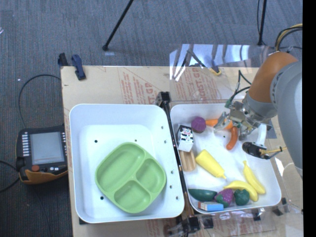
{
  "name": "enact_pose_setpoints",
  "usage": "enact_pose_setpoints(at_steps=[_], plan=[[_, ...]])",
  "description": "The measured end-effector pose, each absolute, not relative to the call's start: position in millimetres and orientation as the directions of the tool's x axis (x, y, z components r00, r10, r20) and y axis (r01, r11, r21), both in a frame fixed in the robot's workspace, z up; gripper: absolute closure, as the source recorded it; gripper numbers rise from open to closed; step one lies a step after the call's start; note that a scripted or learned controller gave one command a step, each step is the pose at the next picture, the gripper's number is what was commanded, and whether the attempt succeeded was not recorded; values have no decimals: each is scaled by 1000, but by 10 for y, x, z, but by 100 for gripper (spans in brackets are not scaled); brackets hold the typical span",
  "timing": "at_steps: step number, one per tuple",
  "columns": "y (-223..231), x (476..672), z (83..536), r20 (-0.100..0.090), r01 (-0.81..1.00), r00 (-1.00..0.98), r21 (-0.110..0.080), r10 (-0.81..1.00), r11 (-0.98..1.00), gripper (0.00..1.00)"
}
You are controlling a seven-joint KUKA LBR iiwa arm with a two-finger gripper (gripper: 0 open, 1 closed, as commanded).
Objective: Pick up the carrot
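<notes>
The carrot [231, 139] is a short orange piece lying in the back right part of the right bin [274, 177]. Its upper end runs under my gripper [233, 126], which sits low in the bin right over it. A second bit of orange [212, 123] pokes out on the gripper's left side, next to a purple ball [198, 124]. The wrist hides where gripper and carrot meet, so I cannot tell whether the carrot is held.
The right bin also holds a black-and-white box [185, 138], a wooden block [187, 160], a yellow cone-shaped piece [211, 163], two bananas [252, 177], a green cucumber [201, 194], purple grapes [225, 196] and a green lump [241, 197]. The left bin [75, 132] holds a green divided plate [131, 177].
</notes>
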State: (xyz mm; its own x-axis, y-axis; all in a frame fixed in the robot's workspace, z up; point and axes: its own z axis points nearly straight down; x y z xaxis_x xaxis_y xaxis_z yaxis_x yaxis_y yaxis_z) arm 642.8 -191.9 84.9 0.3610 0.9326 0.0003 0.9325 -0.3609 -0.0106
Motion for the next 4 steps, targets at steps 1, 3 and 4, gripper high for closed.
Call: enact_pose_setpoints(at_steps=[1, 3, 4], plan=[[-1856, 6427, 862, -2, 782, 623, -14, 782, -623, 0], [-1404, 5673, 875, 0, 792, 610, -12, 793, -610, 100], [-786, 6334, 2257, 8, 746, 666, 3, 746, -666, 100]])
